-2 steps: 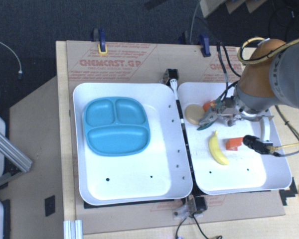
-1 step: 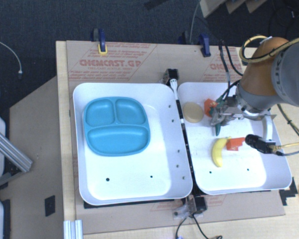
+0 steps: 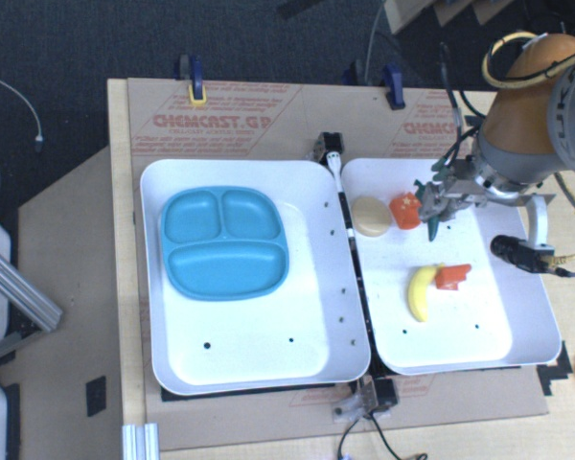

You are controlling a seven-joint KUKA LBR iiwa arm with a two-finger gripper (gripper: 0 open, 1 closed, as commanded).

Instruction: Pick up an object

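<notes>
The right bin (image 3: 517, 338) holds several small items. A red tomato-like piece (image 3: 404, 210) lies in its upper left part, with a beige round piece (image 3: 371, 216) just to its left. Lower down, a yellow banana (image 3: 420, 293) touches an orange-red piece (image 3: 453, 276). My gripper (image 3: 437, 213) hangs low over the bin right beside the red piece, at its right edge. Whether it touches that piece I cannot make out. The orange band of the arm (image 3: 517, 113) rises behind it at the upper right.
The left bin (image 3: 268, 353) carries a blue divided plate (image 3: 225, 242). A black ridge (image 3: 350, 257) separates the two bins. A black fitting with a cable (image 3: 522, 254) sits at the right bin's right side. Clamps hold the cardboard backing at the far edge.
</notes>
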